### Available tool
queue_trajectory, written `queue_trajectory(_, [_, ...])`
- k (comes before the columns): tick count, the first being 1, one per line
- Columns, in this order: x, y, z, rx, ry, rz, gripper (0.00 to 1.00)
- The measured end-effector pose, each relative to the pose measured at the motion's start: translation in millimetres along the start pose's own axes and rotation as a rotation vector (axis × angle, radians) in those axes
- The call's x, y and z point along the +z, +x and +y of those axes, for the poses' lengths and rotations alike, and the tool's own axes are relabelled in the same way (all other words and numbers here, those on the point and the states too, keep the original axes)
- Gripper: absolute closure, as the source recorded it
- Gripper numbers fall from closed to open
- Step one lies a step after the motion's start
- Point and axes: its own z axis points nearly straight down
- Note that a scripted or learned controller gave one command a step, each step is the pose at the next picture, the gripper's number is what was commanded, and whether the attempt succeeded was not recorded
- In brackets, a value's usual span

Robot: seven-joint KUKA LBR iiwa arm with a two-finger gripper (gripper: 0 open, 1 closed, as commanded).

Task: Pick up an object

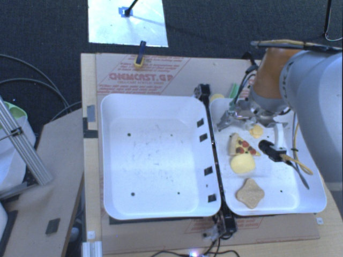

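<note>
White plastic makes up the left bin (155, 159), whose floor is seen bare apart from a few dark specks. To its right, the right bin (284, 191) is seen to bear every candidate. A pizza slice (240, 144) lies toward its left side, and a yellow ball (242, 164) sits just in front of the slice, touching it or nearly so. A tan biscuit (250, 193) lies nearer the front rim, and a small yellow piece (257, 131) just right of the slice. At the far rim, another pale yellow thing (217, 97) is seen near something green (233, 90). The tool (228, 119) is held low over the far left part of this bin, just beyond the pizza slice, with the grey arm (311, 90) behind it. No object is seen lifted, so the pick is judged not yet made, with a grasp and a lift left to do. Whether the tool is open or closed cannot be told, since its tip is small and partly lost against the white plastic. Whether it touches anything cannot be told either. The green thing is partly covered by the wrist, and the far right corner of the bin is hidden under the arm.
</note>
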Motion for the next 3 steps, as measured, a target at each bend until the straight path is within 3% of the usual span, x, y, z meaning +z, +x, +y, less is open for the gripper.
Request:
queue_trajectory(1, [1,-44,-85,0.011,0.012,0.000,0.00])
queue_trajectory(2, [-13,-40,-78,0.002,-0.004,0.000,1.00])
queue_trajectory(3, [-23,-1,-160,0.005,0.012,0.004,1.00])
